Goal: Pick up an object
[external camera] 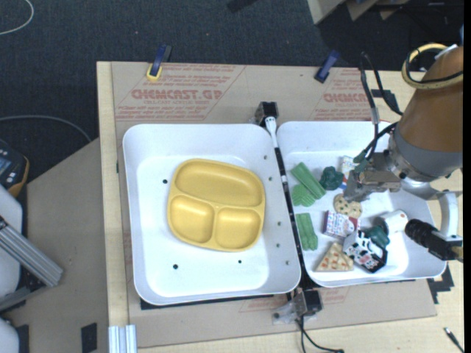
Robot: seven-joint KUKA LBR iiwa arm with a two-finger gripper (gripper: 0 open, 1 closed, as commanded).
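jaws' state cannot be told, gripper [358, 184] low over right bin [324, 134], round tan cookie [346, 204] just below

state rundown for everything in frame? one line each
Yellow tray: upright, flat in left bin.
Gripper: low over right bin, fingers unclear.
Green pieces: lying loose, right bin.
Pizza slice: flat, near front rim.
Cow toy: lying down.

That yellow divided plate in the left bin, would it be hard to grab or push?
The yellow plate looks like rigid moulded plastic, so probably stiff and light. It lies flat and wide, so likely slides rather than tips. Its smooth rounded rim may slip from the gripper.
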